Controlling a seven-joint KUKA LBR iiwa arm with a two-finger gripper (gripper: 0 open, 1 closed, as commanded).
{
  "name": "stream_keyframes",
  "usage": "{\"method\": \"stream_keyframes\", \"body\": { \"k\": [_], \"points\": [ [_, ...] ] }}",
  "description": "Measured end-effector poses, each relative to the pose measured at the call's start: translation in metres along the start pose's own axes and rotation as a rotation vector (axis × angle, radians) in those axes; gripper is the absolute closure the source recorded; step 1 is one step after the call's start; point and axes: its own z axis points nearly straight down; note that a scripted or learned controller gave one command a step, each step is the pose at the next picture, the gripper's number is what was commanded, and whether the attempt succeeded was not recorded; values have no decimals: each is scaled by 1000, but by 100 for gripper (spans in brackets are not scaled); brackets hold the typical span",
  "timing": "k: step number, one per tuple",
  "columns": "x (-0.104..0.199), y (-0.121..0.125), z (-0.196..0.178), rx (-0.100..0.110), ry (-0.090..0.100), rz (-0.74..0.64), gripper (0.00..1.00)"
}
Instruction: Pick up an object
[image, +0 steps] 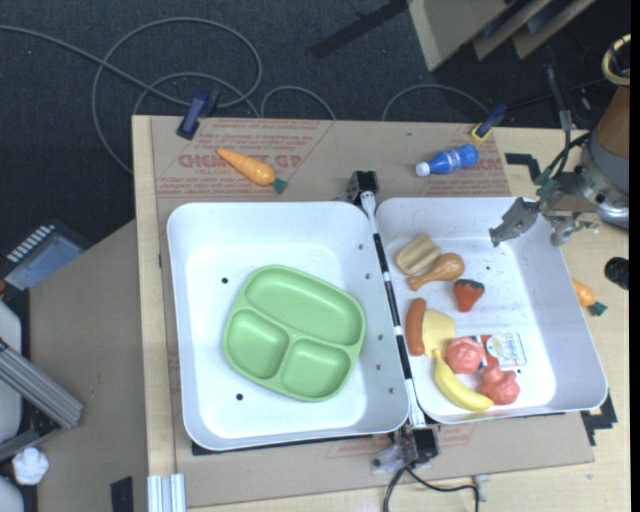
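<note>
Bench (150, 420) carried two white bins side by side. Left bin (200, 250) held a green divided tray (292, 332), nothing else in it. Right bin (560, 340) held all the pickable items: a bread roll (416, 251) and a drumstick (440, 268) near its top left, a strawberry (468, 293) just beside them, a sausage (415, 326) along the left wall touching a yellow wedge (438, 328), then a banana (458, 387), two reddish pieces (462, 355) and (500, 385), and a small carton (506, 350) clustered at the bottom. Arm (610, 150) reached in from the right; gripper (540, 222) sat over the right bin's upper right corner, well apart from the food cluster. Fingers looked spread with nothing between them, though the view was small and slanted there, so treat that as probable. Outside the bins: a carrot (250, 167) and a blue bottle (448, 160) on the bench top edge, another small carrot (583, 295) off the right bin's rim. Progress call: pick not done. No object chosen by contact, none lifted. Left to do: move over a target, descend, close, lift. Strawberry or drumstick looked nearest.
</note>
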Motion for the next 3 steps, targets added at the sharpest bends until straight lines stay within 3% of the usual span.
{"method": "stream_keyframes", "body": {
  "k": [1, 2, 3],
  "points": [
    [19, 1, 161, 3, 1, 0, 0],
    [19, 2, 150, -1, 0, 1, 100],
    [112, -19, 64, 0, 1, -1, 100]
  ]
}}
